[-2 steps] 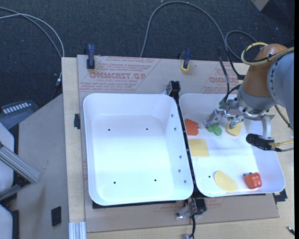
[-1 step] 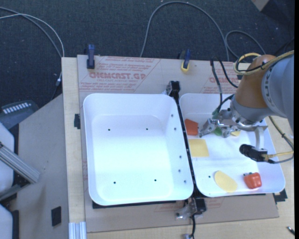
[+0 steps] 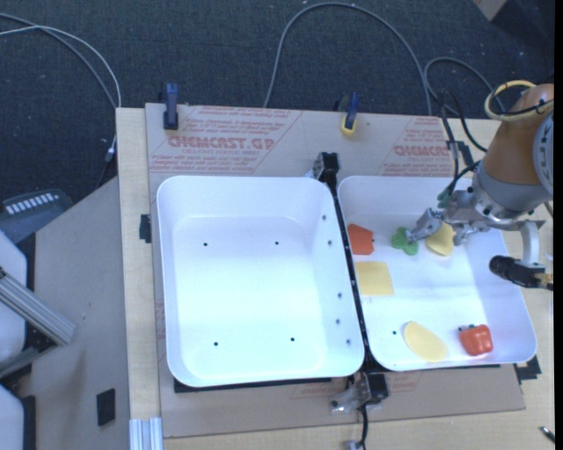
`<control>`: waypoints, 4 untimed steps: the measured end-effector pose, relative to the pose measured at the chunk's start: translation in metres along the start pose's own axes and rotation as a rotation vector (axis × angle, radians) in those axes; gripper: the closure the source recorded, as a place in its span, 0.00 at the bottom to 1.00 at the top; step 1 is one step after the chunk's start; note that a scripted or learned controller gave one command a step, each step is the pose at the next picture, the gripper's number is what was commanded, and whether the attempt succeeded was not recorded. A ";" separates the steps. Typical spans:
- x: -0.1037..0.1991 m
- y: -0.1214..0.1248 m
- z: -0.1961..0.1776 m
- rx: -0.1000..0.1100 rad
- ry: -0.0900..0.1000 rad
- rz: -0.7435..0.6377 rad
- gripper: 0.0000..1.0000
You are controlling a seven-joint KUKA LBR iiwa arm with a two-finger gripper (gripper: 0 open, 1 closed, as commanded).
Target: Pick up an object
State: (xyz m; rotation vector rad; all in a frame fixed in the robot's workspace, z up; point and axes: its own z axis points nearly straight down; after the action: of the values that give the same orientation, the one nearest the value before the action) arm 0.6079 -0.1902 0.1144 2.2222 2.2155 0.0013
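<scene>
Camera view, from above and at a slant: a bench [image 3: 132,264] carries two shallow white bins side by side on a sheet of printed board [image 3: 220,141]. The left bin [image 3: 176,198] shows bare white floor with a few small dark dots. The right bin [image 3: 519,338] holds six small things. An orange-red piece [image 3: 360,238] lies just beside the wall shared with the left bin; below it, slightly apart, lies a flat yellow square [image 3: 376,278]. Near the front edge rest a pale yellow oval [image 3: 425,341] and, to its right, a red pepper [image 3: 476,339], the two a little apart. Toward the back, a green piece [image 3: 405,240] sits just left of a pale yellow lump [image 3: 440,243]. The arm [image 3: 519,149], grey with an orange band, reaches in from the right; its gripper [image 3: 444,227] is low over the back of the right bin, directly at the green piece and the yellow lump. One metal finger [image 3: 425,227] points toward the green piece. Whether the claw is wide, narrow or closed on either thing cannot be told; contact with the lump is likewise unclear. Two clamps [image 3: 170,101] hold the board's far edge, and cables [image 3: 334,26] loop across the dark floor behind.
</scene>
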 end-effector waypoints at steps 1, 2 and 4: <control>0.033 -0.037 0.031 0.007 0.004 -0.004 0.00; 0.085 -0.008 0.029 0.002 0.003 -0.008 0.00; 0.050 -0.015 0.028 0.002 0.001 -0.002 0.00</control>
State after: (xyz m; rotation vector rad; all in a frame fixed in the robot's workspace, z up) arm 0.5933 -0.1406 0.0861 2.2221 2.2191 0.0002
